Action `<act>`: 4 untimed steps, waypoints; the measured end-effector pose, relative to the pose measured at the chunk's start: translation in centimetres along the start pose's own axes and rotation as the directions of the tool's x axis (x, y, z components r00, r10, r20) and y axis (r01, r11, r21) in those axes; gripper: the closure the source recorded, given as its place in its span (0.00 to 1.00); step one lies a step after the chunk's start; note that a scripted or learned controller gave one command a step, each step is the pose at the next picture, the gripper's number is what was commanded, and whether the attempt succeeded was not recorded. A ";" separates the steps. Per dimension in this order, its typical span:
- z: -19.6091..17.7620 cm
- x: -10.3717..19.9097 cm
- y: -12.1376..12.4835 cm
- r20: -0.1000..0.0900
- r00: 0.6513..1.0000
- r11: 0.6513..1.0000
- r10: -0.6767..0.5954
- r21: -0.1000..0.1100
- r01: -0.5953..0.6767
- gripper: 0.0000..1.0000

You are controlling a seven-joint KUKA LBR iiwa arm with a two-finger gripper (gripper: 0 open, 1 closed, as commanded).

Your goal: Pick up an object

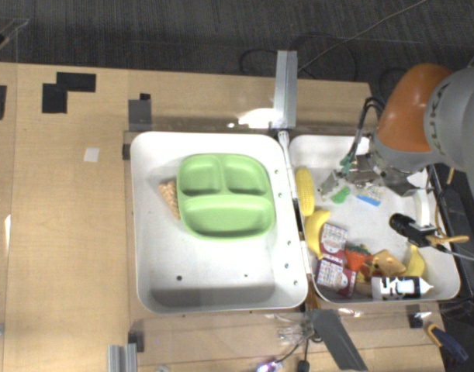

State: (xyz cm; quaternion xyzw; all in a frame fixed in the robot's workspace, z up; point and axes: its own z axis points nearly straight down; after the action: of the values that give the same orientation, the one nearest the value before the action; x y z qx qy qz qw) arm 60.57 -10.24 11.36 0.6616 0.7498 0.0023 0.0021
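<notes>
My gripper (344,178) hangs low over the upper part of the right bin (446,281), below the arm's orange band. A small green piece (341,195) lies just under it and a small blue piece (368,200) just to its right; whether the gripper touches either is unclear. A yellow corn cob (304,191) lies along the bin's left wall, with a yellow rounded fruit (316,229) below it. Nearer the front lie printed packets (334,258), a brown and orange item (380,263), a banana (414,261) and a white bottle with a black label (398,287).
The left bin (155,285) holds a green divided plate (223,194), with a tan textured item (169,198) tucked against its left edge. A metal post (286,91) stands behind the wall between the two bins.
</notes>
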 end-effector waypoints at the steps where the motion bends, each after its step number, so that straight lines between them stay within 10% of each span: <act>1: 2.4 -2.7 3.6 0.002 0.999 0.999 -0.048 -0.006 0.048 0.00; 2: 1.1 -2.5 3.9 0.002 0.999 0.999 -0.052 -0.015 0.052 1.00; 3: 2.5 0.1 5.3 0.001 0.967 0.967 0.254 -0.005 -0.254 1.00; 4: 0.8 -1.9 6.3 0.001 0.974 0.974 0.226 -0.001 -0.226 1.00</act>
State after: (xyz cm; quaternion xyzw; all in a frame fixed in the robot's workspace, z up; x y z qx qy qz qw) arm 67.07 -11.31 10.59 0.7428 0.6696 0.0022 0.0025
